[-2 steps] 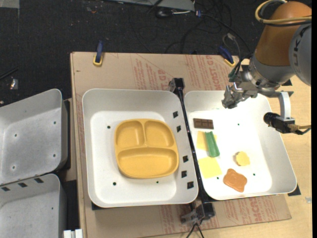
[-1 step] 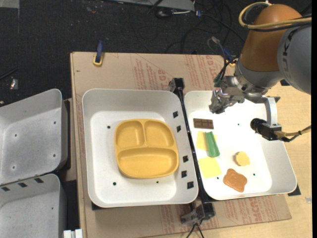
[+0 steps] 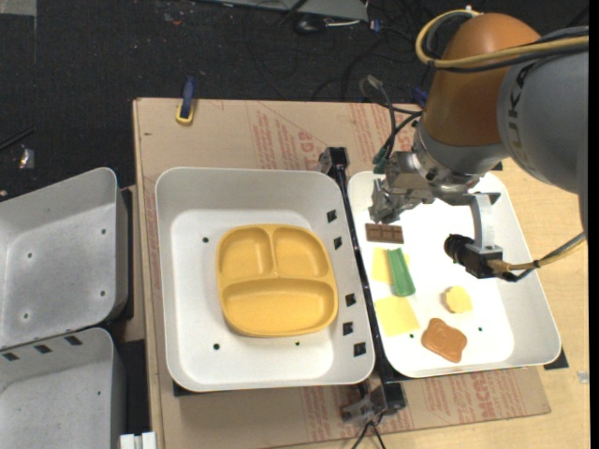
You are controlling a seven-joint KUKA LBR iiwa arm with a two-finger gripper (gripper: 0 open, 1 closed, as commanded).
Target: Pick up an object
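Tool (image 3: pixel 386 215) — fingers unclear — above brown bar (image 3: pixel 384 234) (right bin (image 3: pixel 524 288)).

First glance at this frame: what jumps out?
The yellow divided tray sits alone in the middle of the left bin, the brightest thing on the bench. The grey arm with its orange band reaches in from the right, its gripper hanging over the right bin's far left corner. Below it lie small food pieces: a brown bar, a green stick, yellow slices and a toast-coloured piece.
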